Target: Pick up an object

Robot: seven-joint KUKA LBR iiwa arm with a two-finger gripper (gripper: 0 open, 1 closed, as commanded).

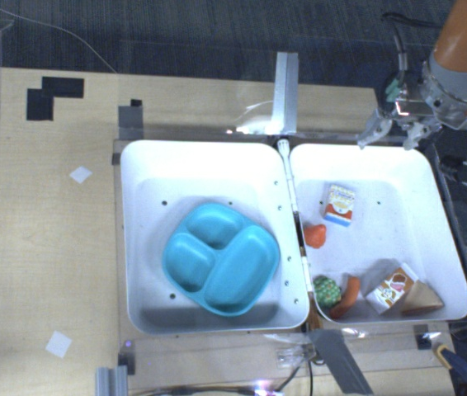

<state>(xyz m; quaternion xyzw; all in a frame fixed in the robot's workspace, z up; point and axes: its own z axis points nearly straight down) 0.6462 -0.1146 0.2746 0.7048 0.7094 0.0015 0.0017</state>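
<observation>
None of the things in the right bin is picked yet; the gripper jaws hang spread, grasping nothing, above its far edge.

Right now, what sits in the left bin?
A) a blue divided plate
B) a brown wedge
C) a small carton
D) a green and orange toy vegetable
A: the blue divided plate lies alone in the left bin, while the small carton, the toy vegetable pieces and the brown wedge all lie in the right bin.
</observation>
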